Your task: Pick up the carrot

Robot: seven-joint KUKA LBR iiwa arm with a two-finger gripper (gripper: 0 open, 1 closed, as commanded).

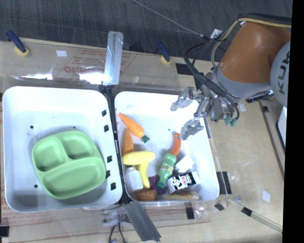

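Over the right bin (210,169), near its upper right corner, hangs the tool (188,115), fingers (181,101) spread apart with nothing between them, reaching in from the arm (248,52) at the right. Placed high and open like this, most likely, so as to come down over something in the pile below. Lying in the upper left part of that bin, close to the wall shared with the left bin (13,137), sits the carrot (131,125), orange, with a small green stub at one end. Resting flat on the bin floor, long axis slanting from upper left to lower right, thick end toward the upper left and the green stub toward the lower right. Free on most sides, so probably easy to close on across the width, though well apart from the tool for now. Just below it, a second orange piece (128,141) standing nearly upright in the view, then a yellow toy (139,159), a green bottle (166,169) and a black and white box (183,181) crowded toward the bottom of the bin. Nearer the tool, another orange piece (176,143) leaning almost vertical, possibly a second carrot, hard to tell. Sitting in the left bin, a green divided plate (69,162), alone and well clear of the task
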